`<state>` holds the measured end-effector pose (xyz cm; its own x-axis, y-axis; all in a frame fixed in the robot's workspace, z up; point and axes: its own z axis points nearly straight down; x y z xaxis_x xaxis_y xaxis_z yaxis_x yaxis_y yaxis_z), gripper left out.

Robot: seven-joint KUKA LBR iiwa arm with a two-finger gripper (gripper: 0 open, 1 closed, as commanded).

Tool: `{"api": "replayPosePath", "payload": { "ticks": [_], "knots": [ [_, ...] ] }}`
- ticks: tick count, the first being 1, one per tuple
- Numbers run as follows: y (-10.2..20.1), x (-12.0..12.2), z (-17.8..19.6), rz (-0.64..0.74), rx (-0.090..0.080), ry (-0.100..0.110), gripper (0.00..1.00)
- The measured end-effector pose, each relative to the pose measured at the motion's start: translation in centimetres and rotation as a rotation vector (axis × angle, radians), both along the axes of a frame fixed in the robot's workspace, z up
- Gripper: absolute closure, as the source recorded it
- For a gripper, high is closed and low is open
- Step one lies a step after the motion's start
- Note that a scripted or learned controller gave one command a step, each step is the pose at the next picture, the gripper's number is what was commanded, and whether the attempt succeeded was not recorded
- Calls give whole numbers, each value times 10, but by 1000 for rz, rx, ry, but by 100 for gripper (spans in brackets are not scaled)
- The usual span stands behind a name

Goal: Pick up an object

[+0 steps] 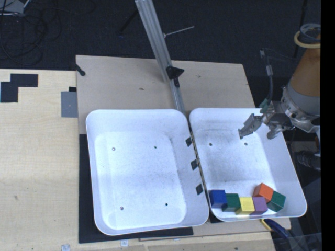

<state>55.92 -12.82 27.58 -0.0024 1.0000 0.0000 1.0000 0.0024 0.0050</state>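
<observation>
Below, six blocks [246, 201] in the right bin [293, 171]; hand [260, 128] above, fingers apart, holding nothing.

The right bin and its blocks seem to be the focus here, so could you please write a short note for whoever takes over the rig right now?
Gripper: open, holding nothing, above the upper right part of the right bin.
Things: blue block, dark green block, yellow block, purple block, orange block and green block cluster at that bin's near edge.
Done: nothing picked up.
Left: descend on a block, grasp it, lift it.
</observation>
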Motion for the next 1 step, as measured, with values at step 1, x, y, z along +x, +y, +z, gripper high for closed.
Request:
{"api": "replayPosePath", "payload": {
  "ticks": [1],
  "knots": [
    [56, 39, 33, 3, 1, 2, 0]
  ]
}}
